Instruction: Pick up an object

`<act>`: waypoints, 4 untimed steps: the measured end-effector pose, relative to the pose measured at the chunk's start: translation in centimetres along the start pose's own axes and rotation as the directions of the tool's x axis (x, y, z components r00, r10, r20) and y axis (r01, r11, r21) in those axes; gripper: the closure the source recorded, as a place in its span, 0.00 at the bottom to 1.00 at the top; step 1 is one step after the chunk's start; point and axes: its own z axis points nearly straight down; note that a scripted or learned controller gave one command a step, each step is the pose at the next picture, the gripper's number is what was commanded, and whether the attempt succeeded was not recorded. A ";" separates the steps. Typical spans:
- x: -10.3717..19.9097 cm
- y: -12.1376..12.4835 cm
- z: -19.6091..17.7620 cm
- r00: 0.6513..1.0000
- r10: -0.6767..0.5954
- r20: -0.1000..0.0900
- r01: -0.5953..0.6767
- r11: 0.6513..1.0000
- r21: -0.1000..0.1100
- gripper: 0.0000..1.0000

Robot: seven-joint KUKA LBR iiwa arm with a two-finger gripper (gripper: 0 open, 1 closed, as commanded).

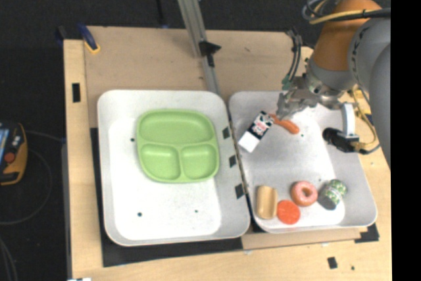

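My gripper (pixel 288 108) hangs over the far part of the right bin (pixel 348 168), reaching in from the right. Just below its tip lies a small orange carrot-shaped piece (pixel 287 125); whether they touch I cannot make out. A white box with black and red print (pixel 256 131) lies to the left of the carrot, near the bin's left wall. Along the bin's near edge sit a tan cylinder (pixel 265 201), a red-orange ball (pixel 288 212), a pink donut (pixel 304 192) and a green-and-white object (pixel 333 193).
The left bin (pixel 118 207) holds a green divided plate (pixel 177 145). A grey metal post (pixel 191 16) rises slanting behind the bins. The wooden bench (pixel 145 56) surrounds both bins.
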 end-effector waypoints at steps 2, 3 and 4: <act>-1.2 0.1 -9.0 1.000 -0.005 -0.001 0.005 1.000 -0.002 1.00; 3.7 0.1 -8.1 1.000 -0.009 -0.004 0.009 1.000 0.004 1.00; 8.7 0.5 -7.2 1.000 -0.009 -0.004 0.009 1.000 0.005 1.00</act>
